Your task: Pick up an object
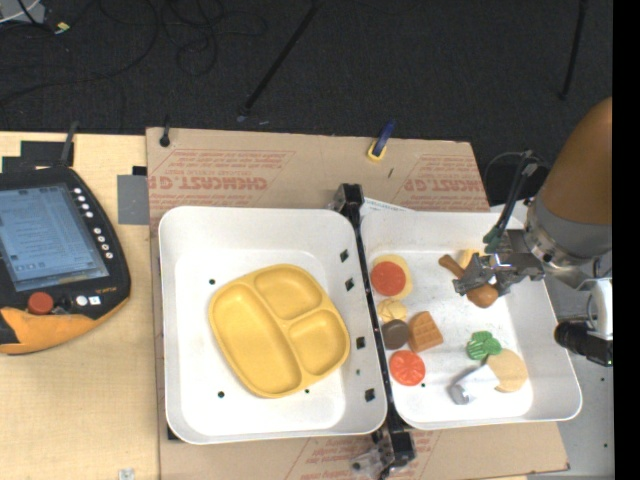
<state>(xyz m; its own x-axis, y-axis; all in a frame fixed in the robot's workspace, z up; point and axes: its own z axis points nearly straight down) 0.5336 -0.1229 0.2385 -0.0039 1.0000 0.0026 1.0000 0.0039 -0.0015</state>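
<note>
Dark floor with cables at the far side; cardboard sheet (300, 168) covers the surface under two white bins. Left bin (185, 238) holds a yellow divided plate (278, 328), tilted diagonally, roughly centred. Right bin (560, 388) holds the small items: red-and-yellow round piece (389, 278) at far left, a dark brown piece (397, 334) and an orange-brown block (426, 330) just beside each other mid-left, red disc (407, 368) near left, green piece (483, 346) touching a pale tan round (509, 370) near right, grey piece (461, 388) just left of the tan round. An orange-brown stick (455, 264) lies at far centre. Arm (580, 183) comes in from the right; tool (484, 280) sits low over the right bin's far half, right on a brown rounded piece (484, 294). Cannot tell how the tool stands, or whether it grips the brown piece. Tablet controller (55, 253) lies on the surface far left, well apart from the bins.
</note>
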